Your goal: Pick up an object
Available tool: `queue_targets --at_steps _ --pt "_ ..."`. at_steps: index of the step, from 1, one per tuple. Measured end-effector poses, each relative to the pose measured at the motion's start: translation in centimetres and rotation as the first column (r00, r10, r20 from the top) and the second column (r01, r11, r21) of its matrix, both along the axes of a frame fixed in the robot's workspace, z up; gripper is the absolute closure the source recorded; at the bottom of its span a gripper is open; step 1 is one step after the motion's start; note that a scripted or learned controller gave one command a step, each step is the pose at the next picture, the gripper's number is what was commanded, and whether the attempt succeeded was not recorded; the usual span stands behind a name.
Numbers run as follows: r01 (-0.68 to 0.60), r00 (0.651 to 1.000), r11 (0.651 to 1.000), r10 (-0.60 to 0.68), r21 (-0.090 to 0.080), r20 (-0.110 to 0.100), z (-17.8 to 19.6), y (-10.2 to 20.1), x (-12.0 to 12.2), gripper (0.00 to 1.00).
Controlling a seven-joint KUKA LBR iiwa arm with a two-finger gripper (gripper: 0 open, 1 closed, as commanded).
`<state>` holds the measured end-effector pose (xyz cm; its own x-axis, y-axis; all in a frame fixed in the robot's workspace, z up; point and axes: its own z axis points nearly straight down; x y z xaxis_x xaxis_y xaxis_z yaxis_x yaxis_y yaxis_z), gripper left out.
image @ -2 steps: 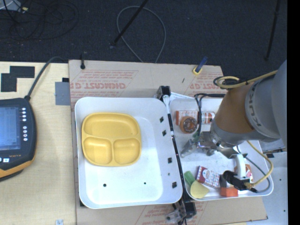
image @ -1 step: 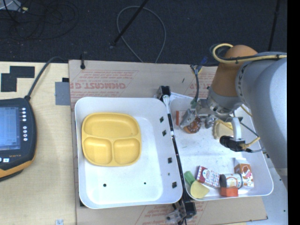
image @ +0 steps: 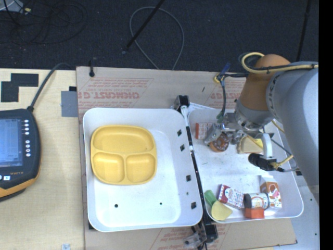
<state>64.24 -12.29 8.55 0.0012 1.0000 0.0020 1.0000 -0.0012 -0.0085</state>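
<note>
My gripper (image: pixel 220 135) is low in the upper part of the right bin (image: pixel 291 212), with the arm coming in from the right. A small brown round object (image: pixel 219 145) lies right beneath it, touching or nearly touching. A pale yellow wedge (image: pixel 250 145) sits just to the right of the gripper. A small red and white packet (image: pixel 202 129) lies just to the left, by the bin's wall. Whether anything is held is hidden by the gripper body.
The left bin (image: pixel 104 212) holds a yellow divided plate (image: pixel 124 154). Along the right bin's front edge lie a green piece (image: pixel 209 196), a yellow piece (image: pixel 221 211), a red and white carton (image: pixel 230 196), a small jar (image: pixel 255 202) and an orange carton (image: pixel 271 194). A tablet (image: pixel 15 150) rests far left.
</note>
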Motion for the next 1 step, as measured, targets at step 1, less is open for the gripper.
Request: queue_targets --at_steps 1 --pt "-0.003 1.000 1.000 0.003 0.001 -0.002 1.00 0.07 0.03 1.00"
